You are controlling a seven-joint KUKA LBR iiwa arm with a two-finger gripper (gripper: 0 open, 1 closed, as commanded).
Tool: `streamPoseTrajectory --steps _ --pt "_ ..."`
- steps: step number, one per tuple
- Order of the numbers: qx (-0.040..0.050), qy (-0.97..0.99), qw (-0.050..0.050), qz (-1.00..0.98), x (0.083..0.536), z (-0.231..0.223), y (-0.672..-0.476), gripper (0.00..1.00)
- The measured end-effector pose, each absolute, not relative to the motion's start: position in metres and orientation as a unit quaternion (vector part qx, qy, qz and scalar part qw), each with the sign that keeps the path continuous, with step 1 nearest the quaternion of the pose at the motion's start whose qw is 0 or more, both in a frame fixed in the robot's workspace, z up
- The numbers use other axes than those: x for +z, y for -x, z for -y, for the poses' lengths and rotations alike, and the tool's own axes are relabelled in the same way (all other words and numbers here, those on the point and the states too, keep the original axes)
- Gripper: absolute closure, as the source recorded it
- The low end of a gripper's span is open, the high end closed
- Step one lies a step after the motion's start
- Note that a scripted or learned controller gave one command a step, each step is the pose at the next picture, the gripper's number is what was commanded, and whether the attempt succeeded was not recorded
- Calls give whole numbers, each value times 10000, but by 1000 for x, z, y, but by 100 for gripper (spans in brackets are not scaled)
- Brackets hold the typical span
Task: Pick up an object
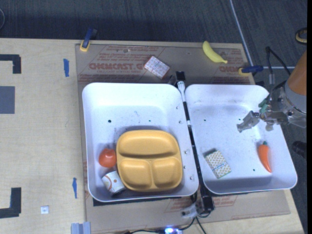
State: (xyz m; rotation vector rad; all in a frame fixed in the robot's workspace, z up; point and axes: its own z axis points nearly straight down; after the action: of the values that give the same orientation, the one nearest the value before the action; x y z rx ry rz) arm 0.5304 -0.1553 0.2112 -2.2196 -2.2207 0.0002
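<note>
Two white bins sit side by side on a brown board on the bench.

Right bin (229, 99): the gripper (254, 120) hangs over its right half, near the right wall, with the arm coming in from the right edge. One grey finger (246, 123) juts left and slightly down toward the bin's middle. The second finger is not separable from the wrist hardware, so I cannot tell how far the fingers are spread. Nothing is visible between them.

Carrot (264, 156): lies on the floor of the right bin near the right wall, below the gripper and apart from it. Long axis runs nearly top to bottom of the bin, tilted slightly. The green stem end points toward the far wall and the gripper; the orange tip points toward the near right corner.

Patterned packet (218, 163): flat on the floor near the near wall, left of centre, well apart from the carrot.

Left bin (97, 101): a yellow compartment tray (148, 159) takes up the near half. An orange-red ball (107, 158) touches its left edge. A small white-and-orange cup (113, 181) lies on its side at the near left corner.

On the board beyond the bins: a banana (213, 52) past the right bin and a second patterned packet (156, 67) past the left bin.
</note>
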Motion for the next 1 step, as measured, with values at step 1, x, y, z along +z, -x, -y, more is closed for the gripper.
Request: streamPoseTrajectory --steps 1 --pt "-13 7072 -18 7070 86 124 -521 0"
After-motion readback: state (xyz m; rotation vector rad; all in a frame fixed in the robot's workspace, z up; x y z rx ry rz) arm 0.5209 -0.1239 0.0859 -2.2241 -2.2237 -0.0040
